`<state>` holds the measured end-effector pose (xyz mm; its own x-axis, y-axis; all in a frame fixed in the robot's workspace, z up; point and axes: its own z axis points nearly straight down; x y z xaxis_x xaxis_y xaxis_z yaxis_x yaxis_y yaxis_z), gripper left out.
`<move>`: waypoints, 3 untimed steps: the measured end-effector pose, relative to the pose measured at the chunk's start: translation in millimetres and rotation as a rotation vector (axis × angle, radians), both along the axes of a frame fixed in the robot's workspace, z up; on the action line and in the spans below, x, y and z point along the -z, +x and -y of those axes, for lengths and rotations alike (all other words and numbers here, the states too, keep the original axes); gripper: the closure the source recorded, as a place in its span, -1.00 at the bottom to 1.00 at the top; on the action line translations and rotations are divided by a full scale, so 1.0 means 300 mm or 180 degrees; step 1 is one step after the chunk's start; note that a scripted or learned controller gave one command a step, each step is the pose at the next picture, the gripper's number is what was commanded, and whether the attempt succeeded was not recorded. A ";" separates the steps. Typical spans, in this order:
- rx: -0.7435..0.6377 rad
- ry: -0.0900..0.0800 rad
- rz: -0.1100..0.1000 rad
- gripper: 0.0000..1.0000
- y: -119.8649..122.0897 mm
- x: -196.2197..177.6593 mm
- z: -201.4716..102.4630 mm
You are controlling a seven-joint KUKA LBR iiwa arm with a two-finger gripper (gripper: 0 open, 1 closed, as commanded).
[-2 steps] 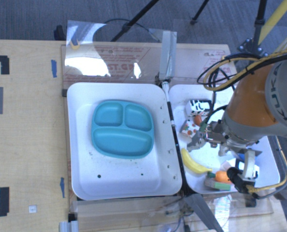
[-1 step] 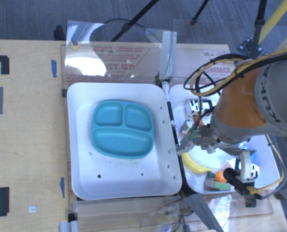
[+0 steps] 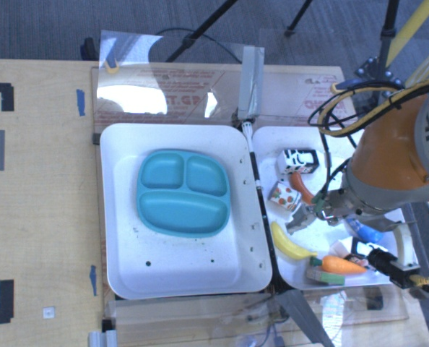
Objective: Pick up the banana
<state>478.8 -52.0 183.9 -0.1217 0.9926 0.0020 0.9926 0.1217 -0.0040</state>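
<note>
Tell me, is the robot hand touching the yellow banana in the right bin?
Apart. In the camera view, the hand hangs above the curved yellow banana, with white bin floor showing between them.

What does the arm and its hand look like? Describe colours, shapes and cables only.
The arm is bulky and rounded, orange over most of its visible part with grey at the edge. Black and yellow cables loop beside it. The hand is small, metallic grey and slim-fingered.

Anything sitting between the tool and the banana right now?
No. In the camera view, bare white bin floor separates the tool from the banana just below it.
</note>
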 end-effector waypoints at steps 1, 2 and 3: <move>-0.0302 0.0001 0.0003 -1.00 0.002 -0.001 -0.112; -0.0899 0.0002 0.0003 -1.00 0.002 -0.001 -0.198; -0.0890 0.0001 0.0011 1.00 0.005 -0.032 -0.195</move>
<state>480.4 6.4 193.6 -0.3910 0.9204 0.0013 0.9204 0.3910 -0.0006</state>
